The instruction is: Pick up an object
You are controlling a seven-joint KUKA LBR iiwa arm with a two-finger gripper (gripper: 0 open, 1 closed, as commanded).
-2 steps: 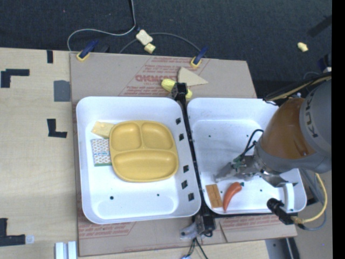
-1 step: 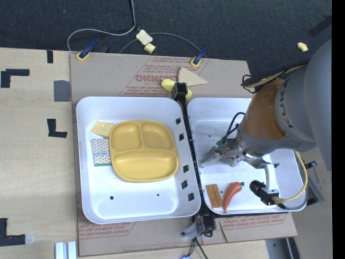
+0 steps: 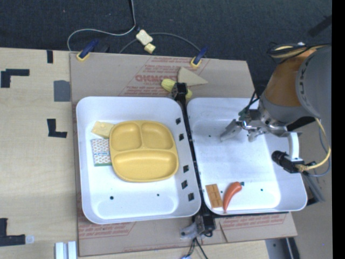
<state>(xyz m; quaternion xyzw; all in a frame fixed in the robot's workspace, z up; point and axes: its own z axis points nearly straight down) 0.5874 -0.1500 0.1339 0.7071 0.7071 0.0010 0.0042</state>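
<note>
My gripper (image 3: 240, 131) hangs over the upper right part of the right bin (image 3: 237, 155), its fingers spread open with nothing between them. An orange-red chili pepper (image 3: 231, 194) lies near the front edge of that bin. Just left of it lies a small brown block (image 3: 213, 195). Both sit well below and slightly left of the gripper. In the left bin (image 3: 129, 204) rests a yellow divided plate (image 3: 143, 150), with a pale yellow wedge (image 3: 101, 128) and a small patterned card (image 3: 100, 151) at its left side.
A black divider (image 3: 187, 150) runs between the two bins. Behind the bins, on the cardboard, lie a yellow piece (image 3: 169, 84) and a tan wedge (image 3: 192, 77). Blue-yellow clamps (image 3: 86, 51) hold the cardboard's back edge. A black cable with a connector (image 3: 285, 162) hangs at the arm's side.
</note>
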